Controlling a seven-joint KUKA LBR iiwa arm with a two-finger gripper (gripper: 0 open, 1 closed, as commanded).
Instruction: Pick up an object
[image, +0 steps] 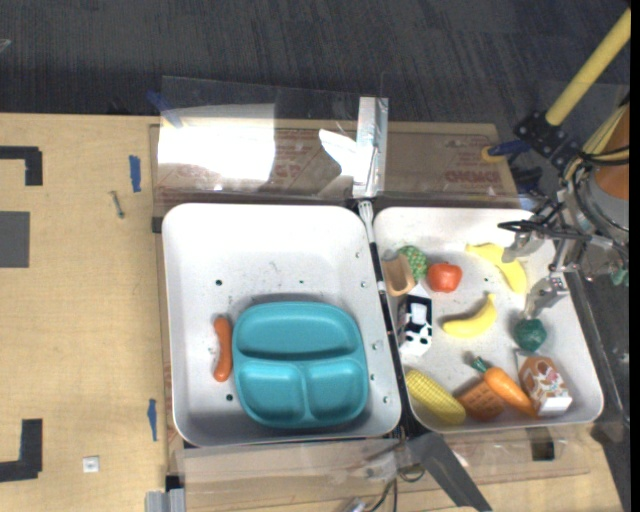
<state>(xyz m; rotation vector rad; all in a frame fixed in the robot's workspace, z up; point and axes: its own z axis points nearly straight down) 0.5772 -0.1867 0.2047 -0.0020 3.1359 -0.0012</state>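
Two white bins are sitting side by side on the bench. The left bin (190, 240) is holding a teal divided tray (298, 362), with an orange sausage-shaped toy (222, 348) lying just off the tray's 9 o'clock edge.

The right bin (590, 395) is crowded with toy food. A yellow banana (472, 318) is lying near its centre. At 11 o'clock from the banana a red tomato (446, 276) is resting, with a green-and-brown piece (404, 268) beside it. A black-and-white cow figure (416, 324) is standing at the banana's 9 o'clock. A corn cob (434, 396) is lying at 7 o'clock, a carrot (502, 386) at 5 o'clock, and a small printed box (546, 384) just beyond the carrot. A yellow wedge (500, 262) is sitting at the banana's 1 o'clock.

The gripper (545, 296) is reaching in from the right edge and hanging over the bin's 3 o'clock side. A dark green round object (530, 334) is lying directly at the gripper's 6 o'clock, just below the tips, seemingly not clasped. How far the jaws are parted cannot be made out at this angle.
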